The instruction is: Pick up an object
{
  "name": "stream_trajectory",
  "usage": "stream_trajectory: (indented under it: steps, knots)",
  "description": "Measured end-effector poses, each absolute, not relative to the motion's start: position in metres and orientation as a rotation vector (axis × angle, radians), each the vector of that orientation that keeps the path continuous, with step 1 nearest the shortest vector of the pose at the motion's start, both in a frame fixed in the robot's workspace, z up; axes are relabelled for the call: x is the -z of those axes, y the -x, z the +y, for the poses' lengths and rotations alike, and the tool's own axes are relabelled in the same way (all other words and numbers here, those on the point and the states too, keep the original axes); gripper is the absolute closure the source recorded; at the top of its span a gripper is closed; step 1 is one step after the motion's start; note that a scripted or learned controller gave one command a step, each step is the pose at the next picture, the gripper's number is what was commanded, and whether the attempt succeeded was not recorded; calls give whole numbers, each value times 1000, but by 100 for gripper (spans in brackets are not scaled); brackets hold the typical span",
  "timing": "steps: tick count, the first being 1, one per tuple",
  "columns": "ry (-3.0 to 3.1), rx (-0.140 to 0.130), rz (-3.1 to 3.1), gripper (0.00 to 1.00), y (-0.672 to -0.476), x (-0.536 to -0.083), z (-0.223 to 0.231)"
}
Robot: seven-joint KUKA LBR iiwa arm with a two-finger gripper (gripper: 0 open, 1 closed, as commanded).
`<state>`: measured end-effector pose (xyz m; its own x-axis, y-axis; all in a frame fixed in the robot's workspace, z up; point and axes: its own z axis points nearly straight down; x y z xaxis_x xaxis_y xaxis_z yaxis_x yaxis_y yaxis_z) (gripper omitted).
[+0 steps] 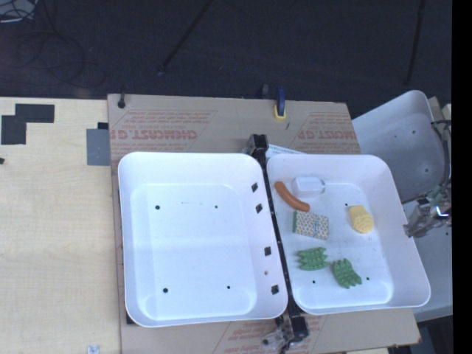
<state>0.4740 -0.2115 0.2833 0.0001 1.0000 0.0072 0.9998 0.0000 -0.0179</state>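
Note:
The right bin [398, 198] holds several small objects. An orange sausage-shaped piece [291, 196] lies near its left wall, with a pale translucent item [310, 185] just behind it. A speckled green and white block [312, 226] rests in the middle. To the right sits a yellow corn-like piece [361, 219]. Two green pea pods lie toward the front, one [311, 258] on the left and one [345, 273] on the right. My gripper [424, 220] shows as a small metallic shape at the right edge, just outside the right bin's rim and apart from every object.
The left bin [129, 220] stands beside the right one, with a black divider [267, 220] between them. Both rest on a cardboard sheet [184, 127]. A grey metal plate [402, 135] rises at the back right.

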Motion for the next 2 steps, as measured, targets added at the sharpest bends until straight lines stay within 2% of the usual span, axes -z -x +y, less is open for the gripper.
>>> stream_trajectory:
  steps: [1, 2]
  knots:
    - [2229, 7, -2232, 100, -477, -416, -215]
    - [2228, 8, -2233, 100, -495, -541, -214]
